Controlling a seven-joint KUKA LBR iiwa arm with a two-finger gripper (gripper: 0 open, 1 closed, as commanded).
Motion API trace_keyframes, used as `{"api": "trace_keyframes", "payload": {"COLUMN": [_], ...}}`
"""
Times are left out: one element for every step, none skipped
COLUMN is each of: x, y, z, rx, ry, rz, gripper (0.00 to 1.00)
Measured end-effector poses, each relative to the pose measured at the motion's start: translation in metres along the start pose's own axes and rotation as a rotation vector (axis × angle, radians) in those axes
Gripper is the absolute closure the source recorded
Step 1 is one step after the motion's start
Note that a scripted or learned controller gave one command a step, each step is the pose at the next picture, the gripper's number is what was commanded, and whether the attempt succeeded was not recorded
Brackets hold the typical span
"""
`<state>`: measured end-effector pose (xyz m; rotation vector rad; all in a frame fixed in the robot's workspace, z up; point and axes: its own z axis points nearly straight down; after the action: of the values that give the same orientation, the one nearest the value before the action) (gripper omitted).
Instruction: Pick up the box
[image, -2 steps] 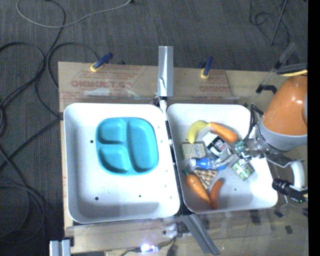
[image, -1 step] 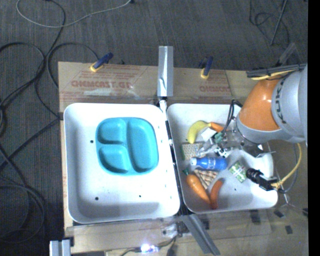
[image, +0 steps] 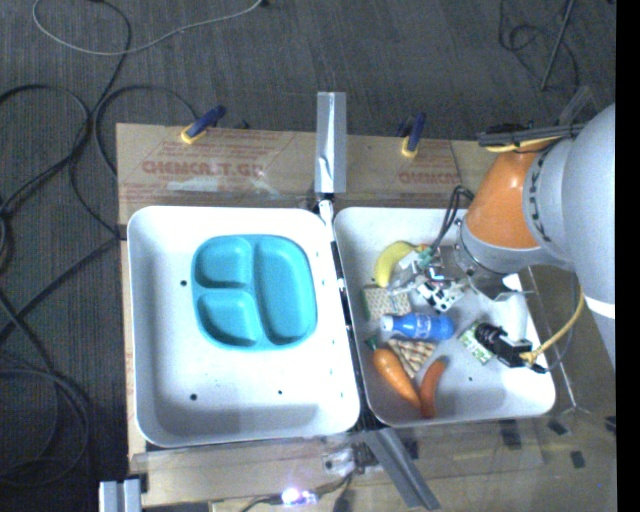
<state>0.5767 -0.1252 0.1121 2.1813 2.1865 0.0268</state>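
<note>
Two white bins (image: 150, 400), pincer (image: 432, 285) — over right-bin clutter

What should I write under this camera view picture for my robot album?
Robot arm reaches into the right bin of toys, beside a blue tray in the left bin.

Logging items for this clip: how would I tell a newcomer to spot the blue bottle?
Look in the right bin, the one the arm reaches into. Near its middle, the blue bottle lies on its side, just above the two carrots. It is the only blue thing in that bin, with a white end pointing left.
</note>
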Motion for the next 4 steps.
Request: {"api": "trace_keyframes", "payload": {"x": [0.022,-0.034,0.018,0.031], "y": [0.013,-0.001,0.012,0.056], "z": [-0.001,-0.002,0.025,0.002], "rx": [-0.007,-0.006,0.052,0.062], "ry": [0.009,0.022,-0.001,-0.015], "rz": [0.673,0.939,0.973,1.238], "gripper": [0.00,0.00,0.00,0.00]}}
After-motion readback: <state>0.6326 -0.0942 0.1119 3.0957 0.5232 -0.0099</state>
